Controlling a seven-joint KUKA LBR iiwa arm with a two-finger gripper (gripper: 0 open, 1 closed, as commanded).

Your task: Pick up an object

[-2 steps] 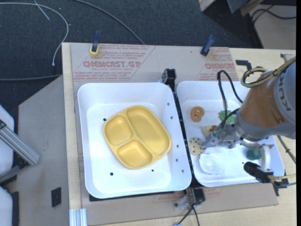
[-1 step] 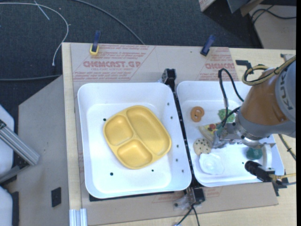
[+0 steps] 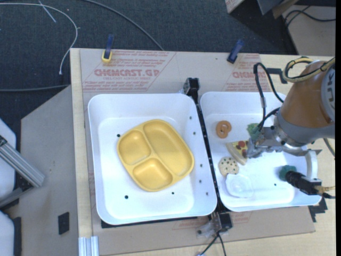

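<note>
- Dark carpet lies around a pale board-topped bench, which bears two shallow white bins side by side.
- Two blue clamps sit on the bench's far edge.
- Left white bin holds a yellow plastic tray with three compartments, lying flat near the bin's middle.
- Right white bin holds a small brown ring-shaped doughnut, a round speckled cookie nearer the front, and a clear, see-through lump just in front of the cookie.
- A slice-like piece with yellow and red on it lies between doughnut and cookie, just beside the gripper.
- Grey arm with an orange band reaches in from the right over that bin.
- Its gripper sits low beside the slice; something green shows at its far side, perhaps a toy.
- Whether the fingers are spread or pressed together, I cannot tell.
</note>
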